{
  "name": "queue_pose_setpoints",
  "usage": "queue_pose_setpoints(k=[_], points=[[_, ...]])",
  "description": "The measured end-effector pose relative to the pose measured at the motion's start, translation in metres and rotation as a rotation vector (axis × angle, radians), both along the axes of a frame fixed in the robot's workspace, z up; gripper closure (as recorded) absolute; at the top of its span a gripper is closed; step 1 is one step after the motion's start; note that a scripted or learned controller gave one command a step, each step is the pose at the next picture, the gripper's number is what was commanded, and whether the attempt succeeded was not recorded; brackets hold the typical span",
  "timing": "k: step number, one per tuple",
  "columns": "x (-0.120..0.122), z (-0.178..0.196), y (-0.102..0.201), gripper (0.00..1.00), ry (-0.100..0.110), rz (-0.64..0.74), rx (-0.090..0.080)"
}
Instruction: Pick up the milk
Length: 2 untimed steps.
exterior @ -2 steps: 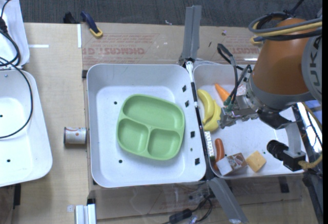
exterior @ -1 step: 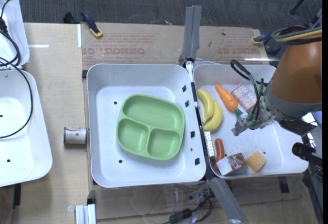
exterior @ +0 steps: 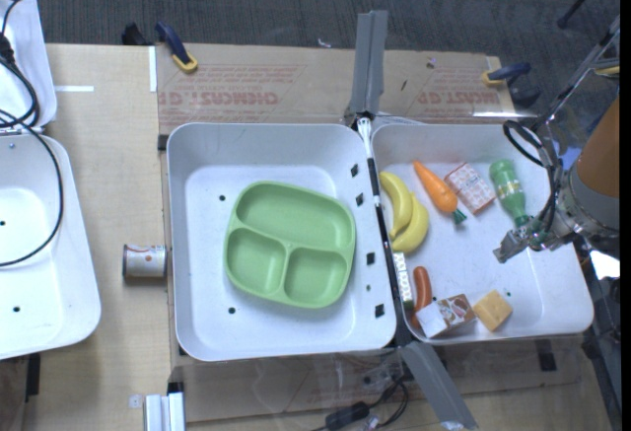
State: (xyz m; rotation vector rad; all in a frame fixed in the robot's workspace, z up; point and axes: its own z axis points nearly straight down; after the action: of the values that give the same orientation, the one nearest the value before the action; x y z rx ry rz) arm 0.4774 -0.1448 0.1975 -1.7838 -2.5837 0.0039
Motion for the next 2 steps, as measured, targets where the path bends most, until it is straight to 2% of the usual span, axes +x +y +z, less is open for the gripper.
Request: queue_pose_setpoints(k=[1, 2], points=[[-0.001, -0.107, 0.041, 1.0, 0.0, -0.181, 0.0], [0.0, -0.007, 0.058, 1.0, 0.0, -0.776, -0.003]])
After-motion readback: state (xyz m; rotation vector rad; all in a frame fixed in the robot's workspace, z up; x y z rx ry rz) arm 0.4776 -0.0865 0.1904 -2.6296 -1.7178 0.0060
